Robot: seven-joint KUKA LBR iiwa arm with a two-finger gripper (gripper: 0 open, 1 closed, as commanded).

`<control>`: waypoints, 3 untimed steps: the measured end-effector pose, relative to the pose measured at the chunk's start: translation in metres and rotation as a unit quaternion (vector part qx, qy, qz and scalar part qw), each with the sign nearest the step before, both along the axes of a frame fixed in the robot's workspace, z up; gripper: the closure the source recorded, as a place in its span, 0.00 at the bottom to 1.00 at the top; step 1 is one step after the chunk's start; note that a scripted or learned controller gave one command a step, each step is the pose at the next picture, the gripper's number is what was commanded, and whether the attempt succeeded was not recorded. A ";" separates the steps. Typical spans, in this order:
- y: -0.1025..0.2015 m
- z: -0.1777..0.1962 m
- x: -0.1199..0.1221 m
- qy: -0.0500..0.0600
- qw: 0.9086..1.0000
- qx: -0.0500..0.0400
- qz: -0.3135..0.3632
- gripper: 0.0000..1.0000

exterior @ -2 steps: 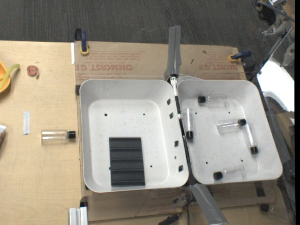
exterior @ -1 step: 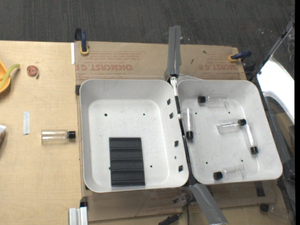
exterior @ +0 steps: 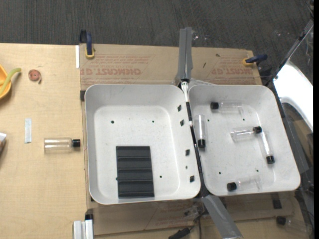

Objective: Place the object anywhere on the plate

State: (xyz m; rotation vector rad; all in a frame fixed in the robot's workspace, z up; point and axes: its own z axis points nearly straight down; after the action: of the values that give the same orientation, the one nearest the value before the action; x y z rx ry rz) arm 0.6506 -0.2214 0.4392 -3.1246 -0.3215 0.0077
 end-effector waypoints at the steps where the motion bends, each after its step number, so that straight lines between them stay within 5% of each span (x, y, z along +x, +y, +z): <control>1: -0.001 0.001 -0.093 0.000 1.000 0.000 -0.003 0.00; 2: 0.018 -0.047 -0.040 0.000 1.000 0.001 0.010 0.00; 3: 0.011 0.001 -0.142 0.000 1.000 0.000 0.023 0.00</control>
State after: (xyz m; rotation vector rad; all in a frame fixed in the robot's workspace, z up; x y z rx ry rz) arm 0.5086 -0.2104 0.4404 -3.1157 -0.3929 0.0087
